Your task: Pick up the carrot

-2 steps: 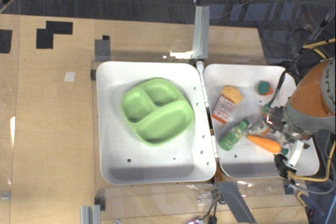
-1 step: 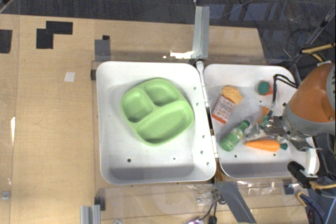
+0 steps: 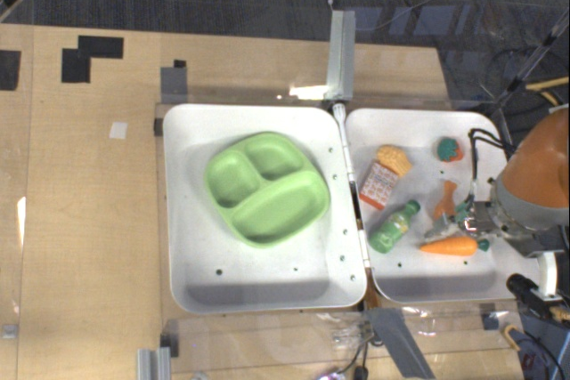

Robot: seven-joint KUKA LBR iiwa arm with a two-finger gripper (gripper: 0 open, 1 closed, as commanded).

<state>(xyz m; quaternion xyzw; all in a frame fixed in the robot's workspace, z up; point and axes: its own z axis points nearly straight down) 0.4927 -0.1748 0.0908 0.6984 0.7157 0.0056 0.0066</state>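
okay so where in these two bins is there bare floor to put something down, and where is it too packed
Left bin: bare floor all around the green divided plate, widest along the near wall. Right bin: a free strip along the near wall, below the carrot and green bottle. Crowded: its middle and right side, near the tool.

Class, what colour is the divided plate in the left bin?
Light green; the divided plate shows clearly in the camera view.

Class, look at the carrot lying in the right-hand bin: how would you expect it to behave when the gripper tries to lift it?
The carrot looks like smooth moulded plastic, so probably stiff, light and slightly slippery. Its tapered, rounded shape lying flat on the right bin suggests it may roll or pivot if nudged off-centre. The gripper sits close above its thick end, so a grasp there might squeeze it sideways.
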